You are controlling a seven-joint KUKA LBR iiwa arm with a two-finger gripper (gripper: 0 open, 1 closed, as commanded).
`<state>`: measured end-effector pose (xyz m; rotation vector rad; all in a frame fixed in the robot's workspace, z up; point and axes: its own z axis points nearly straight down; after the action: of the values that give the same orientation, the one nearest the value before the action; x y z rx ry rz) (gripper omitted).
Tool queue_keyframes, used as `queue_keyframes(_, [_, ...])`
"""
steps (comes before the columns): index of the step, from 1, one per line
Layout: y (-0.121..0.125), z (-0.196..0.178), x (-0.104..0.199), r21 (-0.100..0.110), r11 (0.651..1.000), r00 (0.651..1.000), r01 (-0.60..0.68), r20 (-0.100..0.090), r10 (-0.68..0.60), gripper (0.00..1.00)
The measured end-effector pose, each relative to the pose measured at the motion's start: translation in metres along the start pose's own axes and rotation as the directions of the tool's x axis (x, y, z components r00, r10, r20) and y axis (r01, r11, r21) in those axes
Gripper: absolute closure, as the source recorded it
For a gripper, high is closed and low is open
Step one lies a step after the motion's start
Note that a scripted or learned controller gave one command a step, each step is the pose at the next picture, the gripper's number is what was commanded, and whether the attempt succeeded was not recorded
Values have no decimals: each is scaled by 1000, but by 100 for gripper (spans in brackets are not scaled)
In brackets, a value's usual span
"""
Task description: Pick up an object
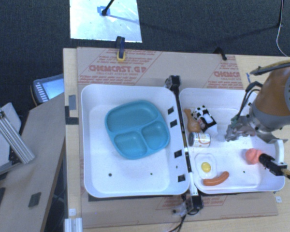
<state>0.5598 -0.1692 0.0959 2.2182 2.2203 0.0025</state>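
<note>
Beside the can (199, 139) and cow toy (203, 116), fingers (233, 132) of unclear state hover.

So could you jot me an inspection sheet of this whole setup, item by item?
Surface: two white bins, left bin and right bin, on a board.
Job's things: in the right bin, can, fried egg, sausage, pink toy, cow toy, brown toy.
Clutter: blue tray in the left bin.
Grippers: gripper low over the right bin, holding nothing visible.
Cables: white cable at upper right.
Surroundings: dark floor, shiny sheet.
</note>
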Motion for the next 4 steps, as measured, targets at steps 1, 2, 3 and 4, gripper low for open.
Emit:
queue_keyframes(1, [9, -49, 6, -3, 1000, 1000, 4, 0, -4, 100])
queue_keyframes(2, [15, -99, 14, -4, 1000, 1000, 5, 0, -5, 100])
queue_keyframes(3, [20, -143, 11, -3, 1000, 1000, 4, 1, -4, 100])
queue_keyframes(4, [0, -141, 61, 2, 1000, 1000, 8, -2, -8, 100])
